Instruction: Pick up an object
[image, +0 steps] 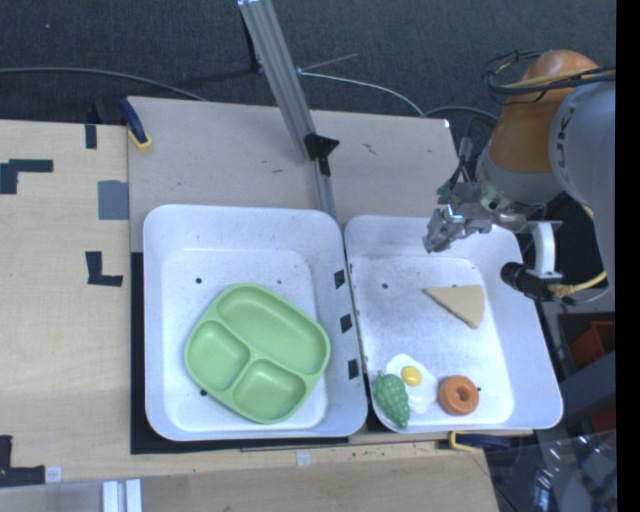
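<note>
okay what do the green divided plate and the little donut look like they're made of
Green divided plate: probably moulded plastic, with a smooth, evenly coloured, slightly glossy surface. Donut: likely a plastic or rubber toy, uniform orange-brown; too small to tell its finish.

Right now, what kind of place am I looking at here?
Probably a robotics lab bench set up for pick-up trials: two white bins side by side, toy food such as a fried egg and doughnut, and a robot arm's gripper hanging over the right bin.

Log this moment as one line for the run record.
gripper: over right bin far edge | holding: nothing visible | nearest: cheese wedge | left bin: green tray
</note>
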